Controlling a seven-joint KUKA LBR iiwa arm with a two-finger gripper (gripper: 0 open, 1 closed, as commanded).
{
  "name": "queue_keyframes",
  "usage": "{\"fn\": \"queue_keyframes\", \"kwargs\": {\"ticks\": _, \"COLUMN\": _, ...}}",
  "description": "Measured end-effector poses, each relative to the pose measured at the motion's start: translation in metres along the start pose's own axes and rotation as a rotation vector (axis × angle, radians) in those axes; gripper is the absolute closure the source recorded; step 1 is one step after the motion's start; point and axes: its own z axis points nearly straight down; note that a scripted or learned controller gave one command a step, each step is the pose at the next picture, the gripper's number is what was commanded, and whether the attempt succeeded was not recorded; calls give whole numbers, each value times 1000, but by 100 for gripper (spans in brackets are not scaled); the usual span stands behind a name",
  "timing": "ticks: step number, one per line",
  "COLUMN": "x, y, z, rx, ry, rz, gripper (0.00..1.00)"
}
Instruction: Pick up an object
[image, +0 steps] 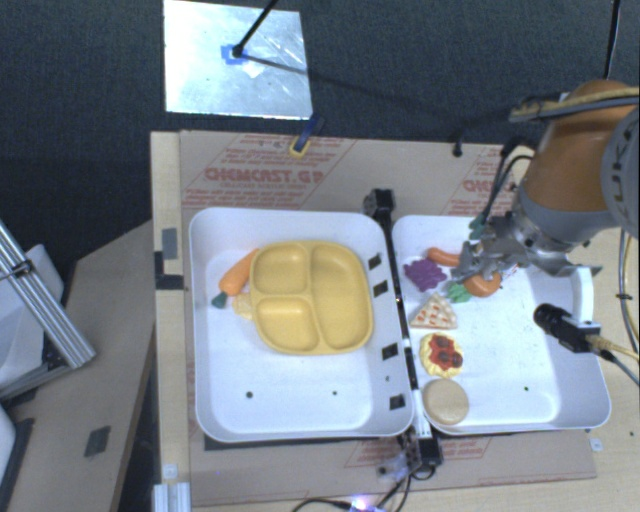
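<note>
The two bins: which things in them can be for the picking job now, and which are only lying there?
Job:
gripper, low in the right bin
orange toy and purple grapes beside it

Lying about:
pizza slice
round pizza
bun
yellow tray and carrot, left bin

A toy carrot lies flat in the left bin, slanted against the upper left edge of a yellow divided plate that sits at that bin's middle. In the right bin, along its left wall, lie purple grapes, a pizza slice, a round red-topped pizza and a tan bun at the near corner. An orange sausage-like piece and an orange-and-green piece lie near the far edge.
</note>
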Motion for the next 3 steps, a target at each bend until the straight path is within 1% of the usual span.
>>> {"fn": "queue_keyframes", "kwargs": {"ticks": 1, "x": -8, "y": -8, "z": 11, "rx": 0, "ry": -1, "rz": 2, "gripper": 100}}
{"fn": "queue_keyframes", "kwargs": {"ticks": 2, "x": -7, "y": -10, "z": 0, "rx": -3, "ry": -1, "rz": 1, "gripper": 100}}
{"fn": "queue_keyframes", "kwargs": {"ticks": 3, "x": -1, "y": 1, "z": -2, "rx": -3, "ry": 0, "rz": -3, "gripper": 100}}
